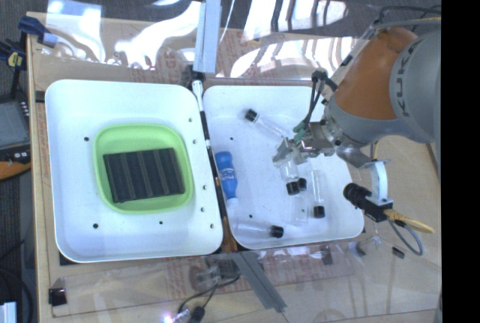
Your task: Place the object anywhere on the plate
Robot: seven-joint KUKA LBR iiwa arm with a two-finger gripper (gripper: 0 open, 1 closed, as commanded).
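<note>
Meanwhile, the end effector (294, 151) hovers low over clear vials (300, 183) in the right bin (225, 108); its grip cannot be told. The green plate (142, 136), in the left bin (67, 108), awaits delivery, so the task looks barely begun.

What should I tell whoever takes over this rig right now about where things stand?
End effector: low over the right white bin, among clear plastic vials with black caps; grip state cannot be told.
Things: blue-capped bottle lies by that bin's left wall. Green square plate with a dark ribbed insert sits in the left white bin.
Done: no vial on the plate.
Left: grasp one, carry it over, set it on the plate.
</note>
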